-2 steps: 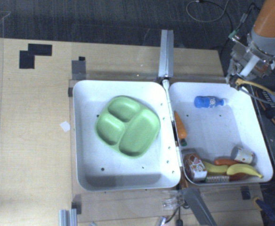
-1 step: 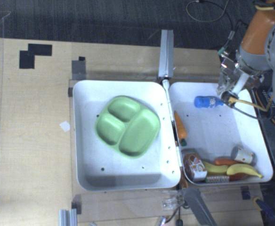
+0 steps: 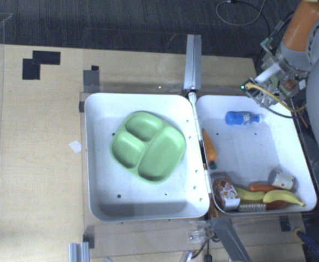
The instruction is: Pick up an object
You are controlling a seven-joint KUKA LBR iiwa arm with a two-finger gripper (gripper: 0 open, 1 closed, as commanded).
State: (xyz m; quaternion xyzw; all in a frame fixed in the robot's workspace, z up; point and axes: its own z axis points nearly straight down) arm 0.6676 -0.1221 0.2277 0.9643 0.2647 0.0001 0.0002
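Poised above the far right corner of the right white bin [image 3: 290, 146], the two-finger gripper [image 3: 256, 87] of the grey arm [image 3: 312, 42] with an orange band is seen against a tangle of cables; whether it is wide or narrow cannot be told, and nothing is seen held in it.

In the left white bin [image 3: 102, 146], a light green, three-compartment plastic plate [image 3: 148, 146] is laid near the middle, slightly tilted toward the divider.

In the right bin, an orange carrot-shaped toy [image 3: 208, 146] is set along the left wall. A small, round brown-and-white packet [image 3: 226, 193] is found in the near left corner. A blue plastic bottle [image 3: 242, 118] with a pale cap is laid on its side near the far edge, just below the gripper and apart from everything else. Along the near edge, a red chilli-shaped toy [image 3: 262, 188] and a yellow banana [image 3: 279, 198] are crowded together, touching. A small grey-and-white cup [image 3: 281, 179] is tipped over just behind them, near the right wall.
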